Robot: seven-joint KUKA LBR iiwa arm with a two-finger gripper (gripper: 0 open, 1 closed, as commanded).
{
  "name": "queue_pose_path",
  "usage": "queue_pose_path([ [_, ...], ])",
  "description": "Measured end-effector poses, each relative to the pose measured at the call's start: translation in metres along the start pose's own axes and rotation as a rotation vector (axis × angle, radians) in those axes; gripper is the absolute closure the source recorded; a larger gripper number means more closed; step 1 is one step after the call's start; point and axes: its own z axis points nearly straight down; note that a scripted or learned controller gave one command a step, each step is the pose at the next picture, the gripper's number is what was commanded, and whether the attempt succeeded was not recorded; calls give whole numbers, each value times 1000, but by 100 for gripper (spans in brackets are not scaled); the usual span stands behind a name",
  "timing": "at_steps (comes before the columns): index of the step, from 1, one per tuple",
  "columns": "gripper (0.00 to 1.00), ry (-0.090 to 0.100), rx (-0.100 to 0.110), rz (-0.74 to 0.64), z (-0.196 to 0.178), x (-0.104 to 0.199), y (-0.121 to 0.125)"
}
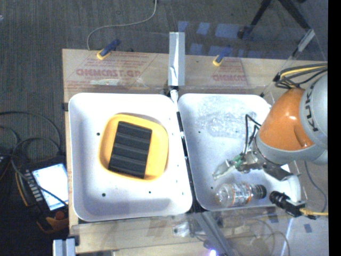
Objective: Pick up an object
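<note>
The gripper [241,163] hangs low in the right bin [205,188]; whether its jaws are apart or together cannot be told. A clear plastic bottle [240,194] lies just below it. Risk: the round bottle may roll away from a closing grasp.

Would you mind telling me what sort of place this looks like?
Probably a robotics lab: a wooden bench bearing two white bins, clamps, loose cables on carpet, and an office chair base.

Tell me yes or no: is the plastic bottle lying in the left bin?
No, the plastic bottle lies in the right bin, near its front edge; the left bin holds a yellow tray.
</note>
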Motion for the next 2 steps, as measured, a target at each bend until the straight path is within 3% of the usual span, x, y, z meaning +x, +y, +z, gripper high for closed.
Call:
queue_pose_path([
  [1, 0, -4, -1, 201, -49, -40, -7],
  [2, 0, -5, -1, 585, -100, -78, -15],
])
